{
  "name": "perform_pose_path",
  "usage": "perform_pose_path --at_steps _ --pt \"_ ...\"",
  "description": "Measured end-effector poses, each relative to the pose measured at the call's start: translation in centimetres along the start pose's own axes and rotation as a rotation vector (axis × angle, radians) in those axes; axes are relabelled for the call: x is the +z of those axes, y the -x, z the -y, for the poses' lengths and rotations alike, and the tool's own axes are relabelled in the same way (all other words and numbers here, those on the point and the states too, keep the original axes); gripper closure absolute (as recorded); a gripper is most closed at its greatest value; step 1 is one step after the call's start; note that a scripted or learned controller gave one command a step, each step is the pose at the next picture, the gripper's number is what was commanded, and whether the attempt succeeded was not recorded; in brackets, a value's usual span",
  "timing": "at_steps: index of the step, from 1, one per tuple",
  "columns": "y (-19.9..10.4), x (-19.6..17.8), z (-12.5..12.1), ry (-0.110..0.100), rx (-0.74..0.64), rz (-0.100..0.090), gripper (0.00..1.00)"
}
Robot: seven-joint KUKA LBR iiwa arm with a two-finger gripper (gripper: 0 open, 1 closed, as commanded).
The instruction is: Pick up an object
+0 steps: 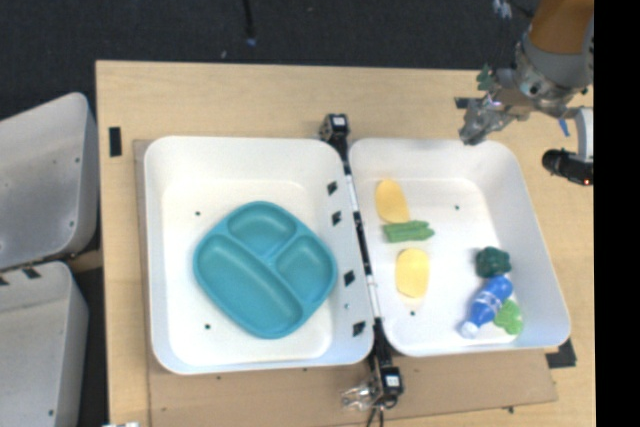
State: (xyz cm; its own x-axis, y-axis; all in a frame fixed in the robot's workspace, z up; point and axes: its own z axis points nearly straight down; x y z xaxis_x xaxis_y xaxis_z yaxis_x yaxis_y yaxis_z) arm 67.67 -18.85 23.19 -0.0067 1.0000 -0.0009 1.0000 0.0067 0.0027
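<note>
Camera view: yellow oval object beside green piece.

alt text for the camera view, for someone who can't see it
The gripper hovers over the far edge of the right bin, which holds small toy foods. The left bin holds a teal divided plate.

Single fixed camera above the bench, looking down at a slant on both bins; arm enters from right.
</note>
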Motion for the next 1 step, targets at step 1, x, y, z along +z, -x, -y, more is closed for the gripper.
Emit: perform_pose_path --at_steps 1 --pt "-4.27 -1.04 1.12 -0.001 0.005 0.000 1.00"
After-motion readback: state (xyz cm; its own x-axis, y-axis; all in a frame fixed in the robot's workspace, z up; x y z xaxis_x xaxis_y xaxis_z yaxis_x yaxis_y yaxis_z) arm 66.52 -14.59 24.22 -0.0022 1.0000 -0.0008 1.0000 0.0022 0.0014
